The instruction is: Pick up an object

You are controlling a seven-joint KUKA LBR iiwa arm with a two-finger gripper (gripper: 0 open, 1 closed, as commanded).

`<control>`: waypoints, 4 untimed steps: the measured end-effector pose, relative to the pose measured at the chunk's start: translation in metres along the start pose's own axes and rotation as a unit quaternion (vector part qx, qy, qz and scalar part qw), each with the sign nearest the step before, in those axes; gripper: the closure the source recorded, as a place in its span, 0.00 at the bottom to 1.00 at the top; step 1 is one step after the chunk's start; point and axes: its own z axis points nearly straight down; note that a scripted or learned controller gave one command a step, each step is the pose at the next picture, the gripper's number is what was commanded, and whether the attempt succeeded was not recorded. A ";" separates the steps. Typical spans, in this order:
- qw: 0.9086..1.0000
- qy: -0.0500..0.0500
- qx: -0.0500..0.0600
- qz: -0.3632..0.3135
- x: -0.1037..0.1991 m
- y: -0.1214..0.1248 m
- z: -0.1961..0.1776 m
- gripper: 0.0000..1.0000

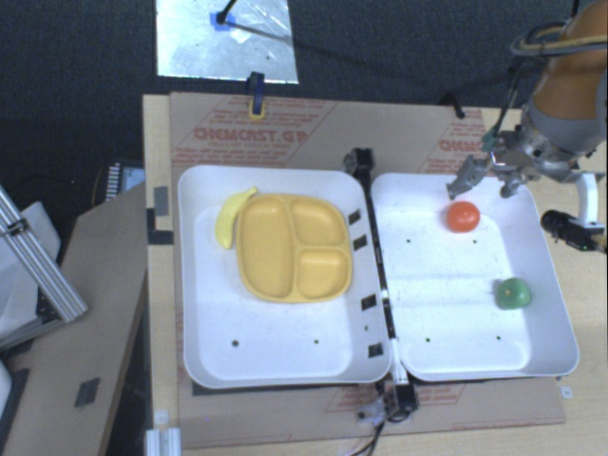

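A red-orange tomato-like ball lies near the back of the right bin. A green round fruit sits toward that bin's right side. My gripper hangs over the right bin's back edge, just above and behind the red ball, open, its two fingers spread apart with nothing between them. In the left bin a yellow divided plate lies flat, and a yellow banana rests against its left rim.
The bins stand side by side on a cardboard sheet, joined by a black clip strip. A shiny foil square lies behind the bench. Metal framing stands at the left.
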 end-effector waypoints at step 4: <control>1.000 0.000 -0.001 0.002 0.013 -0.008 0.140 1.00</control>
